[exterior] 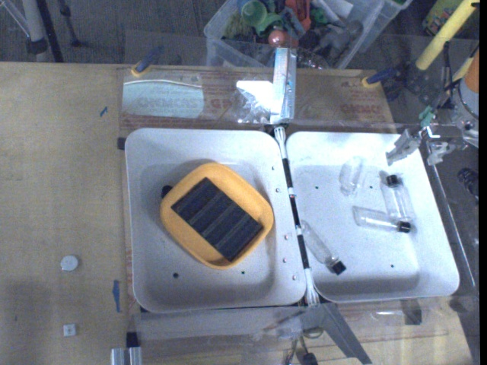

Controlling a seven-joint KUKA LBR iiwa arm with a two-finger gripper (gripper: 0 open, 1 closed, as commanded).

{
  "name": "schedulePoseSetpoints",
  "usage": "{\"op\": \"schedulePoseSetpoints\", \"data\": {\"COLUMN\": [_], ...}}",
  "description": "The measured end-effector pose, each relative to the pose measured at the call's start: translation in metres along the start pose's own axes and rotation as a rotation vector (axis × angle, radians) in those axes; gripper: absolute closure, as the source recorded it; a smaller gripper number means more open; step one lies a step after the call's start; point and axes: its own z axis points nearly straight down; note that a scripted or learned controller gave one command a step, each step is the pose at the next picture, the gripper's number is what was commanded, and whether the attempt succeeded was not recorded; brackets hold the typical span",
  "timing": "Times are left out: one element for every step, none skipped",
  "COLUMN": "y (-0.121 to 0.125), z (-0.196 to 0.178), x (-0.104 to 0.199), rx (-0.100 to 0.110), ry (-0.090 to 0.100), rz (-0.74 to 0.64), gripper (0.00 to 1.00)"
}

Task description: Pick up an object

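my jaws (405, 144): grip state unclear, cannot tell | over right bin (437, 276) far-right corner | risk: clear vials (384, 220) roll, slip my pinch

A robotics lab or workshop: two shallow white bins (144, 295) sit side by side on a bare wooden bench (53, 173), held by blue clamps (146, 61). At upper centre, a clear plastic tub (228, 29) holds jumbled colourful test objects on grey carpet.
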Motion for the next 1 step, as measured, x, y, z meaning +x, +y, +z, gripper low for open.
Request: {"op": "schedulePoseSetpoints", "data": {"y": [-0.0529], "z": [0.0994], "x": [0.0452], "rx": [-0.002], "ry": [-0.001], "rz": [-0.151], "gripper": [0.0]}}
